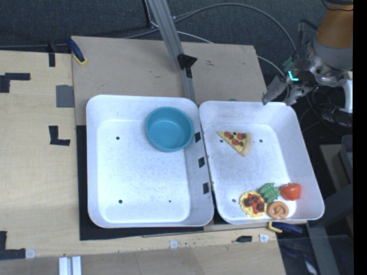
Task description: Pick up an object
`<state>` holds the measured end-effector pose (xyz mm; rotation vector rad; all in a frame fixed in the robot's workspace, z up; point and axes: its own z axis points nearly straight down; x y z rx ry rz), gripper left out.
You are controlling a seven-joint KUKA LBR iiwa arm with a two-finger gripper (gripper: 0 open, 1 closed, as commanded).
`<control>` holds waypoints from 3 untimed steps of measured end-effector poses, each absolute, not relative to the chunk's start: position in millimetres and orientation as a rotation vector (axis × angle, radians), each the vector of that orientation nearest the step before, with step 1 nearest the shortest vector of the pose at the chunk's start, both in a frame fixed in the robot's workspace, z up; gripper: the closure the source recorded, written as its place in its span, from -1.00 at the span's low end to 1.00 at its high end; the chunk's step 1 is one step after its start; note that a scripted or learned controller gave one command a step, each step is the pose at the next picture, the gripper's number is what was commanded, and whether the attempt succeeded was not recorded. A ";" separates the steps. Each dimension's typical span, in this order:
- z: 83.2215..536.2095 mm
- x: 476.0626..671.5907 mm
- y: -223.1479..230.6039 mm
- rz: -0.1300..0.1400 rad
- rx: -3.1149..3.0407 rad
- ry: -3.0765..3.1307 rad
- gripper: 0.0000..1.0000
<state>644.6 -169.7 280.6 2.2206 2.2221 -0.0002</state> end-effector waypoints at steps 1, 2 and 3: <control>280.6 644.6 -169.7 0.000 2.221 2.222 -1.00; 219.4 638.2 -171.0 -0.005 2.224 2.225 -1.00; 176.6 637.6 -169.1 -0.004 2.223 2.225 -1.00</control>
